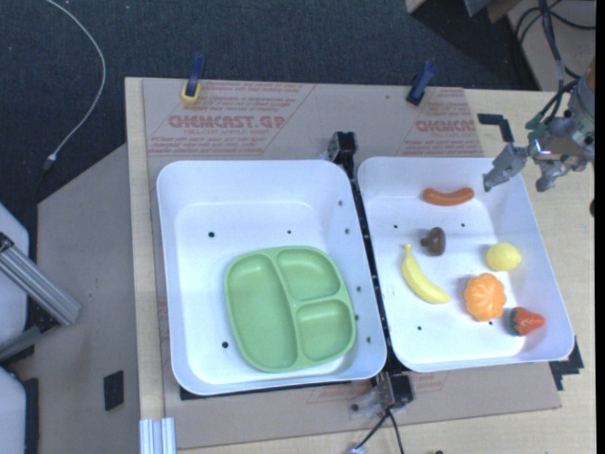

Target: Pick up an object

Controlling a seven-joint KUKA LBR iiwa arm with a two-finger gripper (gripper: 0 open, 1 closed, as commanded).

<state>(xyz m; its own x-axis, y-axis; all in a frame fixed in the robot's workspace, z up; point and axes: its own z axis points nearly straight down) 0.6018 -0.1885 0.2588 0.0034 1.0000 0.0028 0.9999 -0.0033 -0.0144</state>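
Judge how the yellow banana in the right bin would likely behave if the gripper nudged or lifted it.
The banana is long and curved, so a nudge near one end would probably spin it rather than slide it straight. It looks like smooth plastic, likely light and stiff, perhaps slippery. It lies flat on the right bin, so rolling seems unlikely. The gripper sits near the far rim.

You are looking at a robotics lab bench, not a home or a kitchen. The two white bins (180,206) sit on a board (284,112) still wearing its printed protective film, fixed at the far edge with a yellow clamp (192,88) and a blue clamp (420,85). Dark carpet (236,17) covers the floor, with a loose white cable (90,74) trailing across it. An aluminium extrusion rail (38,287) stands at the left, and bundled cables (558,36) hang at the upper right.
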